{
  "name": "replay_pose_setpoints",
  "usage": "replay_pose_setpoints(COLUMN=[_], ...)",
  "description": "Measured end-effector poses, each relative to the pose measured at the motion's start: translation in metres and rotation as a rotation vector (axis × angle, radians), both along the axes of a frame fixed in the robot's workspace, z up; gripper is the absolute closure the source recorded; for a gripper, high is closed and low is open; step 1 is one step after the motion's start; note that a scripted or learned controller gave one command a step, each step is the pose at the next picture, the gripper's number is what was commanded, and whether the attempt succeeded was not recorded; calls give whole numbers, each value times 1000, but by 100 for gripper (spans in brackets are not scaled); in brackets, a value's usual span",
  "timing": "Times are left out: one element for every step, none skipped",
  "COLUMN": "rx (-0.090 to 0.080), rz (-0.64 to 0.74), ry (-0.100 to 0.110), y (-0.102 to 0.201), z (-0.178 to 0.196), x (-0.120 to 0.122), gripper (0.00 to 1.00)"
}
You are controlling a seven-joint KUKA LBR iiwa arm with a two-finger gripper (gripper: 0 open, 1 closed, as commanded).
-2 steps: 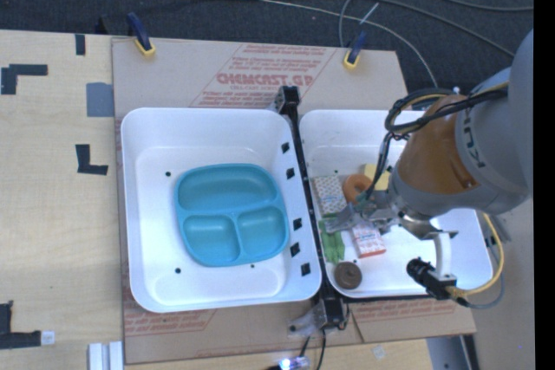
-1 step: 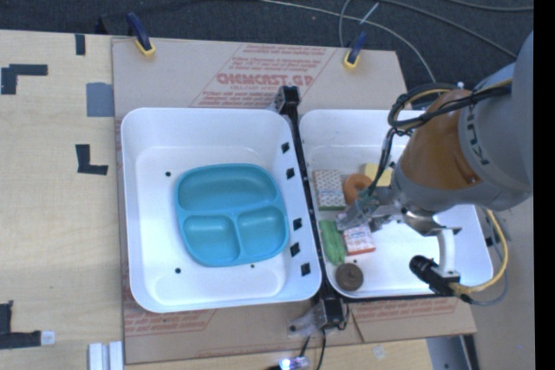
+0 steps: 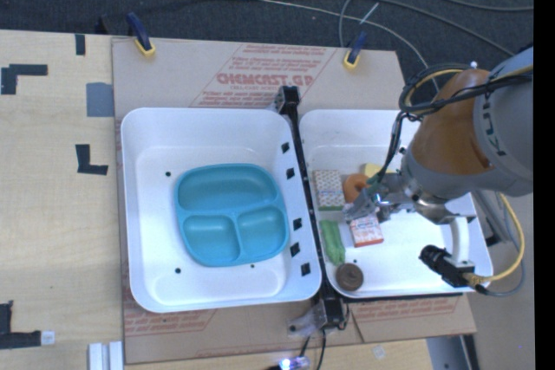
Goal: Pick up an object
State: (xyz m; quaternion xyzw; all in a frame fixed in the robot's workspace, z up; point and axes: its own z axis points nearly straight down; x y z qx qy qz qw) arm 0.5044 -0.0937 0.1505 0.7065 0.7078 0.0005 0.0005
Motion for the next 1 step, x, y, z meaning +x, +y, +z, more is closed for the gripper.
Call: replay_pose_setpoints(rx=[-1], rz=[-1], ry=[-3], y=[-3], z=[59], x=[-7], gripper=[100])
